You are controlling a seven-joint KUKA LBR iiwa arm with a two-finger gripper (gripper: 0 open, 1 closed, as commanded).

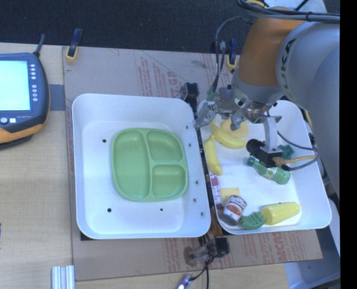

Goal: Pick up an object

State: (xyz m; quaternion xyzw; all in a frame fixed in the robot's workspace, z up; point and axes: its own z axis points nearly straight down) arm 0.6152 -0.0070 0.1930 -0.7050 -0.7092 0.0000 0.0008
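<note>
Two bananas (223, 138) lie under the end effector (233, 120); its finger state is unclear.

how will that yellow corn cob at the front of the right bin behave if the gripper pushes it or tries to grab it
The corn cob looks rounded and lies on its side, so a push would probably roll it. Its smooth, moulded look suggests stiff, light plastic that may slip between fingers. It touches a green toy near the bin wall, which could block a clean approach.
</note>
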